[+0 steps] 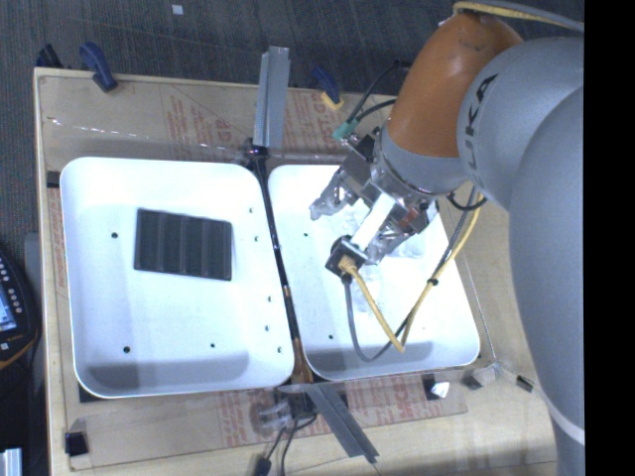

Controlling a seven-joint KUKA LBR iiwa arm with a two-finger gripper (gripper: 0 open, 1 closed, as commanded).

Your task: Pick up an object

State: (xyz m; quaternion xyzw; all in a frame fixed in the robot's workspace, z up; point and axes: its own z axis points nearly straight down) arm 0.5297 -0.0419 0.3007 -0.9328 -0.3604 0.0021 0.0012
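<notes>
The left bin [99,315], lying nearer the front of the bench, is occupied by a single dark ribbed slab [184,245], laid flat near its middle and well apart from the walls. The slab is judged stiff, light and thin; a hold across its shorter span is thought surest. Further back, the gripper [332,201] is held over the right bin [437,335], whose floor is largely hidden by the arm [466,77]. Whether the gripper is open or closed cannot be told.

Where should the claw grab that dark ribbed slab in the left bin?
Come straight down and pinch the dark ribbed slab across its shorter width, mid-length. It lies flat in the left bin, away from the walls, so both long edges look free.
</notes>
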